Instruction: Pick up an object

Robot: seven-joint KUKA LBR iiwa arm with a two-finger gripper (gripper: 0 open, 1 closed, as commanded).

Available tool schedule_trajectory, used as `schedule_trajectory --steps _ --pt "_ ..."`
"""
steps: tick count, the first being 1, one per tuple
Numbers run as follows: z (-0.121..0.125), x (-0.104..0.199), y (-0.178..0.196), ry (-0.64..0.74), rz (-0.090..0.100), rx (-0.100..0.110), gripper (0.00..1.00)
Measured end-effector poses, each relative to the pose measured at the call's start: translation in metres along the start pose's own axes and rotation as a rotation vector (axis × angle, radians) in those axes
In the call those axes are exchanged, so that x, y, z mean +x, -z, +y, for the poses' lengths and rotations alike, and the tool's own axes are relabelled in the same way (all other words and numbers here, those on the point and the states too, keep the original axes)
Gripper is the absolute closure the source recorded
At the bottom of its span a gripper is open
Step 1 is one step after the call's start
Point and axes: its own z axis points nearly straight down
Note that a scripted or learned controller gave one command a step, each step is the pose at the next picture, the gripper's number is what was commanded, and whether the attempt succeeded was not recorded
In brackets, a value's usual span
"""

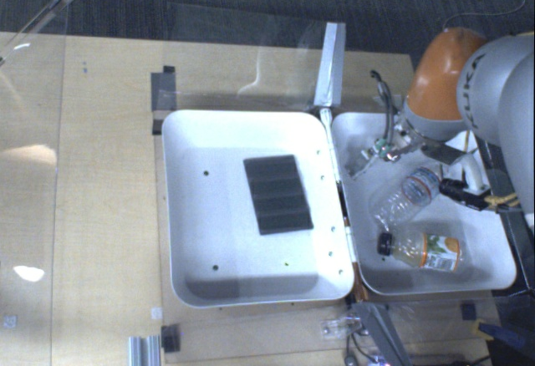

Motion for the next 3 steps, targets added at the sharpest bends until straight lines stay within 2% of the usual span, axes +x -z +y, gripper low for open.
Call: schedule_trajectory --steps 1,2,3 --pt "-0.055 0.017 0.054 -0.199 0.002 0.004 0.0" --pt "-0.088 -0.038 0.011 -0.236 0.004 0.002 0.0" --pt "-0.107 -0.044 0.018 -0.28 0.006 -0.014 0.0"
